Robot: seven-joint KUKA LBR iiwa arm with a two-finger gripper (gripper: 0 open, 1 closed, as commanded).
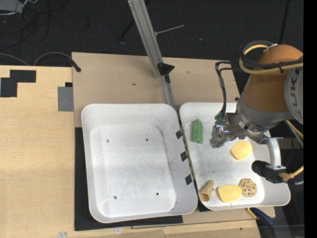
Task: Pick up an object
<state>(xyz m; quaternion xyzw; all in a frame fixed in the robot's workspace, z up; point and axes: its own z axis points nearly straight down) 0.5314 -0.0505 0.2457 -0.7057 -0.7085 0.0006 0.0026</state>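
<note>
Several small objects lie in the right bin: a green oblong piece near its left wall, a yellow lump at mid right, a second yellow lump near the front, a tan cone to its left and a round brown cookie to its right. My gripper hangs low over the bin floor between the green piece and the upper yellow lump. Nothing shows between its tips.
The left bin sits beside the right one, joined by black clips. A slanted metal rail rises behind the bins. The arm's orange band and grey body cover the right bin's far right corner.
</note>
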